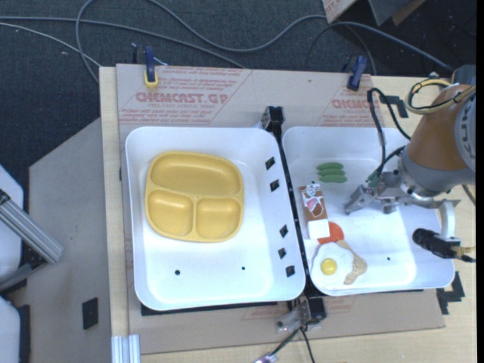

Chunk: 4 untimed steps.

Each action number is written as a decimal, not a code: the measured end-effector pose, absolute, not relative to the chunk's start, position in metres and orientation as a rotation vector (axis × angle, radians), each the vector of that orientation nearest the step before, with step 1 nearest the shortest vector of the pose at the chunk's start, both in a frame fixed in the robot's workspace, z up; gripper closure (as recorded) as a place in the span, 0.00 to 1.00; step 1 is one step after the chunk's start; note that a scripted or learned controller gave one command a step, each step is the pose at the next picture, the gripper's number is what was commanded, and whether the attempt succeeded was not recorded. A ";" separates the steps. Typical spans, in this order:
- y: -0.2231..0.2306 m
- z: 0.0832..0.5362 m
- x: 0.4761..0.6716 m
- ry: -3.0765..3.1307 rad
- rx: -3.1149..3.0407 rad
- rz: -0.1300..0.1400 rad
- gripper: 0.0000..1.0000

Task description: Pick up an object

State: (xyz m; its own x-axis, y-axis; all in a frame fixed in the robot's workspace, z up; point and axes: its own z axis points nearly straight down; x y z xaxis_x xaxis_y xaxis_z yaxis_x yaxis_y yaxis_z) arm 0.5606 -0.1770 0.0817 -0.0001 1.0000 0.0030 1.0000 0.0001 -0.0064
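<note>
In the right bin [393, 274] lie a green pea pod [331, 173], a small brown and white carton [312, 200], a red and white piece [324, 231] and a toy fried egg [335, 265]. My gripper [370, 204] hangs over the middle of this bin, to the right of the carton and below the pea pod. It is open, with nothing between its fingers. The grey arm with its orange band [439, 138] reaches in from the right.
A yellow divided plate [195, 195] sits in the left bin [219, 278]. A black divider with clips [283, 203] runs between the bins. A black cable [389, 138] hangs by the arm, and a black connector [435, 242] sticks out near the right bin's edge.
</note>
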 end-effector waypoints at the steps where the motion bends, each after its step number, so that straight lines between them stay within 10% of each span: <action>1: -0.178 0.096 0.562 -2.221 -2.221 -0.002 1.00; 4: -0.184 0.258 0.551 -2.227 -2.224 -0.005 1.00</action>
State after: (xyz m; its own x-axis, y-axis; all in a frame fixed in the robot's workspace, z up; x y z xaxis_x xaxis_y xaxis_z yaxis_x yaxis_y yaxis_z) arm 0.5505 -0.1842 0.2580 -0.0012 1.0000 -0.0020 1.0000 0.0012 0.0061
